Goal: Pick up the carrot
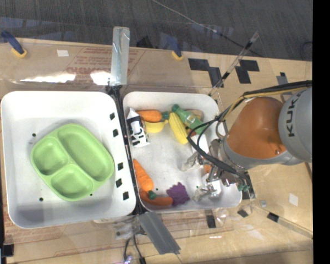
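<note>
Carrot (142, 176) lying along left wall of right bin (170, 99), lower centre of frame, beside purple grapes (177, 192); gripper (204, 175) low at bin's right side, apart from carrot; fingers' state impossible to tell; pick not yet done.

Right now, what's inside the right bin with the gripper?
The right bin holds a carrot along its left wall, another carrot up top, corn, purple grapes and a small carton. The gripper and arm hide the bin's right side.
</note>
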Motion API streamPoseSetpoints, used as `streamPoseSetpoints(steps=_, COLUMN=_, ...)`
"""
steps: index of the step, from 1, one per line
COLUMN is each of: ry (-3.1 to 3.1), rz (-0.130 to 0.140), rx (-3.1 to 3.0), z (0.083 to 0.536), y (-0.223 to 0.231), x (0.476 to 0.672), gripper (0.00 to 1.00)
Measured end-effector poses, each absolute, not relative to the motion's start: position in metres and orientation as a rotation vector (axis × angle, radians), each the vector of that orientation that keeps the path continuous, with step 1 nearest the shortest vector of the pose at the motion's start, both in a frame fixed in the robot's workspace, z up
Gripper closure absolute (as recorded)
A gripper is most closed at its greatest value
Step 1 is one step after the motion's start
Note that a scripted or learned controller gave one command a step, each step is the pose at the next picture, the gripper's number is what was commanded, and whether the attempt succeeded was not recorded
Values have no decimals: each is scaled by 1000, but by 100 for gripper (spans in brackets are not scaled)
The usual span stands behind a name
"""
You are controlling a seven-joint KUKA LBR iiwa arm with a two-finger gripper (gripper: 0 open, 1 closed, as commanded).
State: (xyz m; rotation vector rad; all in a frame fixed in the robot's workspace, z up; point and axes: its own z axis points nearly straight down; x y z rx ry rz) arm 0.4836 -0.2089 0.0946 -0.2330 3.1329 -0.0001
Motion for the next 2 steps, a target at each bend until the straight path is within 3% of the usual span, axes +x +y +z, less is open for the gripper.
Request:
streamPoseSetpoints(steps=1, ry=3129, rz=2, rx=-240, z=93, y=-160, x=512, gripper=0)
streamPoseSetpoints(steps=2, ry=3080, rz=-4, rx=-592, z=113, y=-210, x=571, gripper=0)
